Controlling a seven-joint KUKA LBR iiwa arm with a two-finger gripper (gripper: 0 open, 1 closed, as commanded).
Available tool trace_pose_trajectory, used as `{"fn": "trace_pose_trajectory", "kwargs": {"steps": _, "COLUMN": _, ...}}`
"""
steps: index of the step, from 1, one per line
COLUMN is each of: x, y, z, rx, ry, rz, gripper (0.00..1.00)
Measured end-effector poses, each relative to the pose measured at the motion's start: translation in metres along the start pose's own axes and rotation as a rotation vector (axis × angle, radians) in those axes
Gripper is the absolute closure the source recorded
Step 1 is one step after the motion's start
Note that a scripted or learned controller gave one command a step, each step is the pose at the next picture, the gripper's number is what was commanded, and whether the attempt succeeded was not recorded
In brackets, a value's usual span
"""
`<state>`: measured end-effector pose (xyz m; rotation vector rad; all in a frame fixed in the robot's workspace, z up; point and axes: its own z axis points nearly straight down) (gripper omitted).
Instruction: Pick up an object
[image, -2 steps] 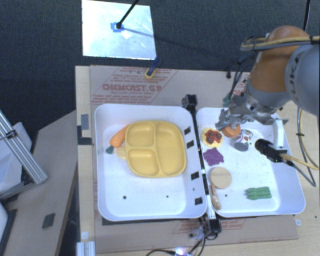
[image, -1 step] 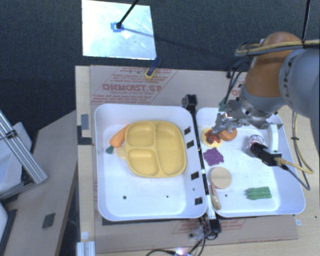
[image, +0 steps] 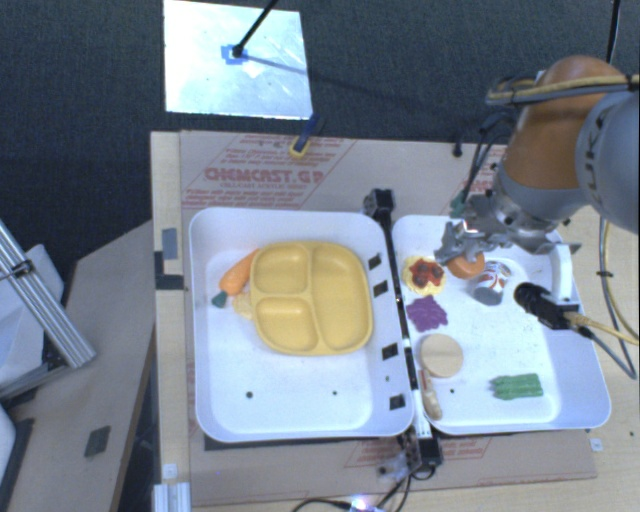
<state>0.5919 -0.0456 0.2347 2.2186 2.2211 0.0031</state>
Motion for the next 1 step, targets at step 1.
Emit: {"fn": "trace_pose_trajectory", "kwargs": {"steps": 1, "x": 0.0045, "y": 0.0062, "z": 0.0005, "rx": 0.001, "ry": 0.001, "rz": -0.003, "gripper": 1.00}}
